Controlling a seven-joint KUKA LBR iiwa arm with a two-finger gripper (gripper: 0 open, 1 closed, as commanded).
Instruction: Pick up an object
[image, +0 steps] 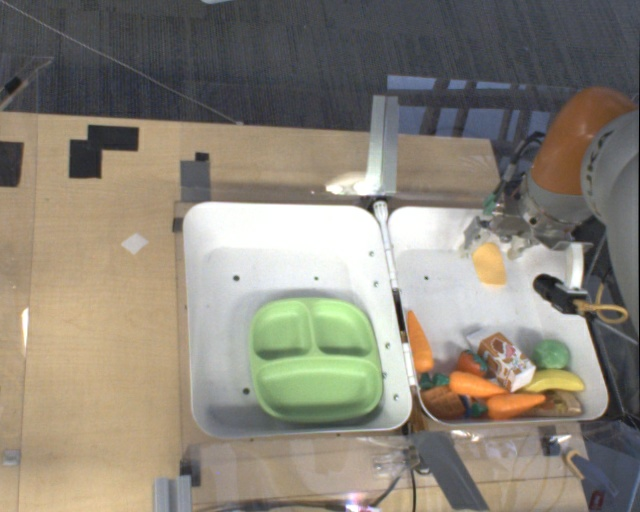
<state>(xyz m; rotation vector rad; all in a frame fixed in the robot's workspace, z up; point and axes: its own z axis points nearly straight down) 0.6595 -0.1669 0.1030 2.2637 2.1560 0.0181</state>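
A wooden bench (90, 330) seen from above at a slant carries two shallow white bins side by side. The left bin (285, 235) holds a green divided plate (315, 358) with three compartments, lying flat in the near half of that bin.

The right bin (440, 290) is the landmark for everything else. The grey arm with its orange band (580, 135) reaches in from the right over this bin's far right corner. Its gripper (497, 240) hangs above the far part of the bin floor. Directly beneath the fingers (473, 236) sits a small yellow-orange object (489, 265), rounded, possibly a toy food piece. The fingers stand spread, with the top of the object between their tips; whether they touch it cannot be told.

The bin's near edge holds a heap of toy food. An orange carrot (419, 343) lies along the left wall of the bin. More carrots (478, 384) lie near the front wall, with a small printed carton (505, 361) resting on them. A yellow banana (556, 381) lies toward the near right corner, and a green round piece (551, 353) sits just behind it. A brown item (446, 403) touches the front wall.
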